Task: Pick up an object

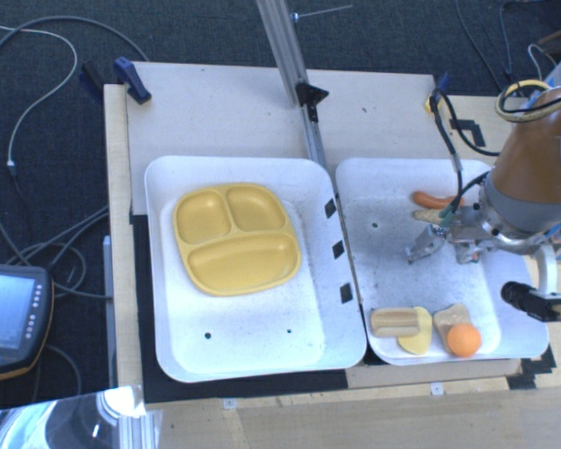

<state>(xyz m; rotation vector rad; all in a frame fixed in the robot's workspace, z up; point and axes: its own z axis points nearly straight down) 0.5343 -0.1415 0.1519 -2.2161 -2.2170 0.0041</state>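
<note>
- Grey two-finger gripper (428,242): fingers spread apart, nothing between them, low over right white bin (393,181).
- Orange carrot-shaped toy (431,198): just beyond gripper.
- Orange ball (464,340), tan block (395,322): near edge of bin.
- Yellow divided plastic tray (236,238): left white bin (168,279).

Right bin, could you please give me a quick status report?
Hand low inside right bin, nothing gripped. Orange ball, yellow pieces along near edge. Orange item beside hand.
</note>
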